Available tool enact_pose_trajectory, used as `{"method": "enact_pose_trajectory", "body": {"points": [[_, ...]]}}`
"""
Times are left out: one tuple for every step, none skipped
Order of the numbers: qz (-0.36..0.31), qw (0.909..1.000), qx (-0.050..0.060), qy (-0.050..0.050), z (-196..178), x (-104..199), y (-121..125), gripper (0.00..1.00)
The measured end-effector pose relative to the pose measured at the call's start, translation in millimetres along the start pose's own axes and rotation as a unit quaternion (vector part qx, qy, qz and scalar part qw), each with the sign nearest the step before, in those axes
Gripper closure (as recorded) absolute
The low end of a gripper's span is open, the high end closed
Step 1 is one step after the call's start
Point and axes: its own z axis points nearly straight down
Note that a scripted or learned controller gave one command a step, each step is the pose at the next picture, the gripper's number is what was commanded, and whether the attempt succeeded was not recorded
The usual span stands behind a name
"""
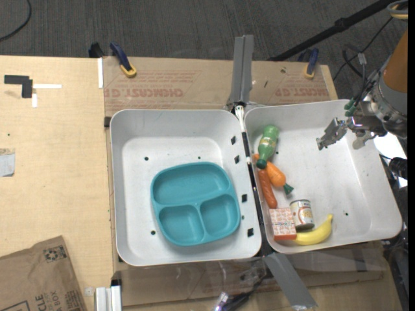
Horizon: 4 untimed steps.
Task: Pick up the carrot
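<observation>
Carrot: lies on the floor of the right bin, close to that bin's left wall, tilted with its green tip toward the can.
Second orange piece: a longer orange vegetable touching the carrot's left side, running down along the same wall.
Green bottle: just above the carrot, its orange lower end close to the carrot's top.
Can: below the carrot, near the bin's front edge.
Small box: red and white, just left of the can.
Banana: below the can, touching the box.
Gripper: above the right bin's upper right part, well apart from the carrot; nothing between its fingers, and how wide they stand cannot be told.
Left bin: holds a teal divided plate.
</observation>
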Motion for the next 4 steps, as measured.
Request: {"method": "enact_pose_trajectory", "body": {"points": [[-0.071,0.9974,-0.009,-0.001,135,44,9,0.00],[-0.033,0.9993,-0.016,-0.003,156,45,10,0.00],[0.019,0.9997,-0.018,0.002,155,11,6,0.00],[0.146,0.9891,-0.017,0.001,158,45,-17,0.00]]}}
